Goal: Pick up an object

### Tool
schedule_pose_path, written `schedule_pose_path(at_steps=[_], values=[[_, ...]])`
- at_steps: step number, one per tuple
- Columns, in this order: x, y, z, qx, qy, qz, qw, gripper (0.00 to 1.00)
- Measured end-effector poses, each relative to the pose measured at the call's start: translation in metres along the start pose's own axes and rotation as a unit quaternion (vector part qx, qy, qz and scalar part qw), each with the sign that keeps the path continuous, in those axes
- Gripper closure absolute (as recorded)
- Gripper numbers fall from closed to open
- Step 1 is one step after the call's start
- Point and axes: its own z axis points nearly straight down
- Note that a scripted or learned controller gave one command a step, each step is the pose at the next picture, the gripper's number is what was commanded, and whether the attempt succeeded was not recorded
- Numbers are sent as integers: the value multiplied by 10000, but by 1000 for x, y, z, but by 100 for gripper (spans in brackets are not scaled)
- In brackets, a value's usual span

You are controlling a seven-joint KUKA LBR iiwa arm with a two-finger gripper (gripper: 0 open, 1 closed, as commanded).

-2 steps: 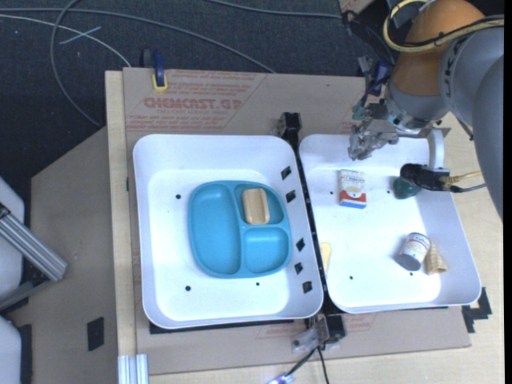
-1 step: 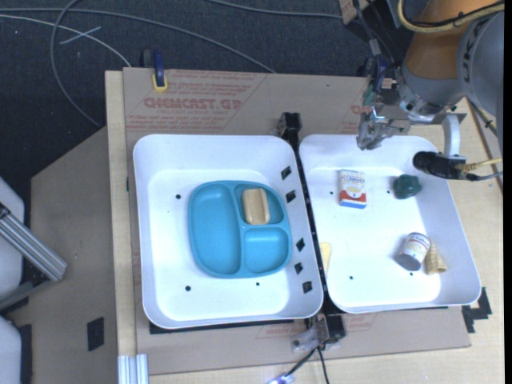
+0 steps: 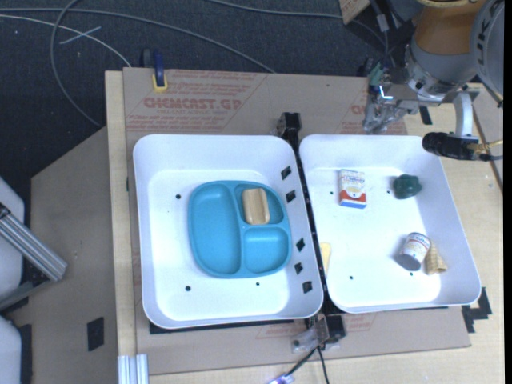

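Glossy white bins [image 3: 160, 174] hold rounded blue tray [image 3: 216, 238].

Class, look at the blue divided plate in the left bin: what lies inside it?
The blue plate holds one tan, bread-like piece in its upper right compartment. The plate surface beneath that piece is covered, so anything under it cannot be seen.

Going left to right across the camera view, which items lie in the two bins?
Blue divided plate → tan block in the plate's upper right compartment → small red and white box → dark green lump → small can on its side → tan cone touching it.
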Motion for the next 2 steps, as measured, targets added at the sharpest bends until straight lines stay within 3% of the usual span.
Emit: schedule_pose_path(at_steps=[1,2], values=[[39,-40,3,60,13,-4,10000,100],[81,-66,-2,55,17,-14,10000,100]])
